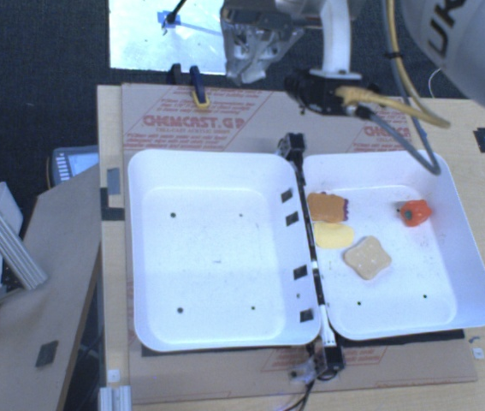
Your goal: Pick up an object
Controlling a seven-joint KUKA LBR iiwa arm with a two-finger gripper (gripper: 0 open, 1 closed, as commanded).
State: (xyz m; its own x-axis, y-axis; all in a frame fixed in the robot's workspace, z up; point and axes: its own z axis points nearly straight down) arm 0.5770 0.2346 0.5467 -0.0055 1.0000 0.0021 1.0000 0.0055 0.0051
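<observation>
The right bin [447, 302] holds several small items. An orange-brown waffle-like piece [327, 206] lies near its left wall, with a pale yellow disc [334, 235] just below it and a tan toast-shaped piece [367, 258] lower right of that. A red-orange pepper-like piece [413, 213] sits toward the right wall. My gripper [246, 65] hangs high at the top of the view, above the cardboard beyond the bins and far from all the items. Nothing shows between its fingers.
The left bin [152, 315] sits beside the right one, joined by black clips [298, 221] along the middle. A yellow and blue clamp [198, 90] stands on the cardboard behind the left bin. Yellow and grey cables [396, 114] trail over the right bin's far edge.
</observation>
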